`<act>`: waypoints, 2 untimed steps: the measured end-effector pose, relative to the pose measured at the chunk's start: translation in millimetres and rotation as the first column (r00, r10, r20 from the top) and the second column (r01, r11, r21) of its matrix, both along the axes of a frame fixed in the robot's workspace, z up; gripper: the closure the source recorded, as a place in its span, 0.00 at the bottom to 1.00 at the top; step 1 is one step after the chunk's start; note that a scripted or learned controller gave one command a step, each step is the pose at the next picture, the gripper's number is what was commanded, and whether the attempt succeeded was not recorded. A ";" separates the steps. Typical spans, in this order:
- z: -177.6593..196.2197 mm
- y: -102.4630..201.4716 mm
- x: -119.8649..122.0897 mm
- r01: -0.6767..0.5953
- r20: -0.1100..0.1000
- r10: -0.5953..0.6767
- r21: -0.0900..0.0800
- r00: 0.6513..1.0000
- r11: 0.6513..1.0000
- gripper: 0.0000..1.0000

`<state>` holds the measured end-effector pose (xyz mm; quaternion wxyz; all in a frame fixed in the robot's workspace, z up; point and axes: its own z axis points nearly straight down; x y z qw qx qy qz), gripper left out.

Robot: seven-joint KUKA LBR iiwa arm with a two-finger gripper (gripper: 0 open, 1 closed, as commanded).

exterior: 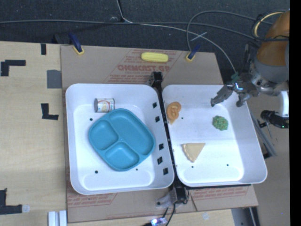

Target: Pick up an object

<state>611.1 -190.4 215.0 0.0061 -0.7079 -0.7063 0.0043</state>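
Note:
My gripper (229, 98) hangs open over the upper right corner of the right bin (244, 173), with nothing between its fingers. Just below it and slightly left lies a green broccoli piece (219, 123). An orange ear-shaped piece (173, 111) rests near the right bin's left wall. A tan triangular wedge (193, 150) lies lower in the same bin. In the left bin (77, 173) a blue divided tray (121, 139) sits in the middle, with a small can (104, 105) lying on its side above it.
A yellow banana-like object (154, 57) lies on the cardboard behind the bins. Blue clamps (75, 44) hold the cardboard at the back. Cables arc over the back right. The bin walls meet along a black divider (162, 126).

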 end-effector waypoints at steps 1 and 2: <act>8.5 0.5 3.0 -0.003 0.014 0.003 -0.003 1.000 1.000 0.00; -35.2 -2.0 4.5 -0.003 0.011 0.003 -0.003 1.000 1.000 0.00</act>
